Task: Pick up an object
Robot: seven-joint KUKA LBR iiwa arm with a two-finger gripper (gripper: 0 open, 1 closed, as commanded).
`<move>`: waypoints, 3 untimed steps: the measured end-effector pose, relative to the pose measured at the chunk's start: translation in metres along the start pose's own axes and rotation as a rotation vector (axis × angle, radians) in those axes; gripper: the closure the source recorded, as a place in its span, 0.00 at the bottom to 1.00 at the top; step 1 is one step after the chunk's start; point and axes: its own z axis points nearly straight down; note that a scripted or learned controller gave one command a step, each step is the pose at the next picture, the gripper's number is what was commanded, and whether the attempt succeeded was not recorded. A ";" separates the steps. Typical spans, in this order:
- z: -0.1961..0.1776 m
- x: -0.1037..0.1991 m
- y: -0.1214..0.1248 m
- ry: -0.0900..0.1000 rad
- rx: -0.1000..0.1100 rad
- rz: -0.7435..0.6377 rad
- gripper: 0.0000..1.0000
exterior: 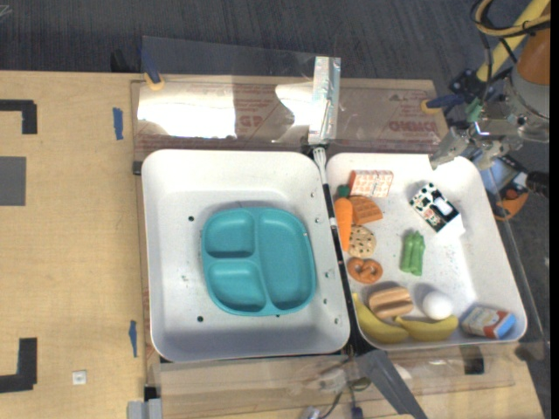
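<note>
The right bin point(489, 234) holds several toy foods. Along its left side lie a pink wafer box point(371, 182), a carrot point(344, 221), a cookie point(362, 240) and a pretzel point(364, 270). A black-and-white carton point(434, 206) and a green piece point(412, 253) sit near the middle. At the front are a hot dog point(389, 300), an egg point(437, 305), a banana point(410, 327) and a small can point(489, 322). My gripper point(456, 147) hangs over the bin's far right rim, above and right of the carton, with nothing seen in it.
The left bin point(166, 234) holds a teal divided plate point(259, 260). A clear plastic sheet point(236, 103) stands behind both bins. Yellow cables point(502, 16) and the arm's wrist crowd the upper right corner.
</note>
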 end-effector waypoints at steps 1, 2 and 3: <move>0.138 0.037 -0.069 0.002 0.015 0.115 0.00; 0.160 0.063 -0.083 -0.002 -0.006 0.176 0.00; 0.148 0.064 -0.081 -0.001 -0.011 0.178 1.00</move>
